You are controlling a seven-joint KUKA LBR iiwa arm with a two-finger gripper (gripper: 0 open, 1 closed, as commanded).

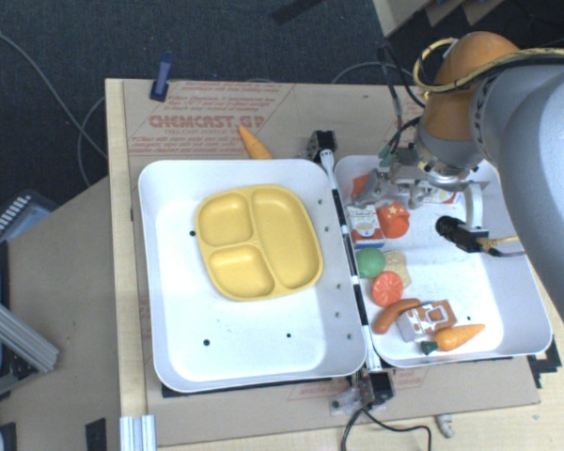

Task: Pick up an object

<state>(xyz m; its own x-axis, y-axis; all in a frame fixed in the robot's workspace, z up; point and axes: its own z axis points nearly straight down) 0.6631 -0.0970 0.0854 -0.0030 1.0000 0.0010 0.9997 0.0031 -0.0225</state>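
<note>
Judging by where the gripper (pixel 401 194) hangs, over the far end of the right bin (pixel 508 299), which piece would you go for? (A)

The red toy fruit (pixel 393 220). It lies just under the claw, beside the small white carton (pixel 362 222), and it is the nearest thing to it. (B)

Is the claw apart or together? (A)

I cannot tell; this slant doesn't settle it. Nothing shows as held, so I'd call the pick not yet made. (B)

How will that fruit handle? (A)

My guess is hollow plastic: light, stiff, smooth-skinned and rounded, so it may squirt sideways if pinched off-centre. I doubt it's fragile. I'd take it across its widest part, square on, closing along a line that keeps clear of the carton. (B)

And if it slips? (A)

The green ball (pixel 368 261) and the orange-red toy tomato (pixel 387 289) sit nearer us in the same bin, but they are rounder and would likely roll more. The toy sausage (pixel 395 314) and toy carrot (pixel 456 336) at the near end are long and narrow. Gripped across the middle, they should hold steadier. The yellow divided plate (pixel 258 242) in the left bin (pixel 169 336) is broad and flat, with only its rim to take hold of, so it's the poorest choice. (B)
</note>
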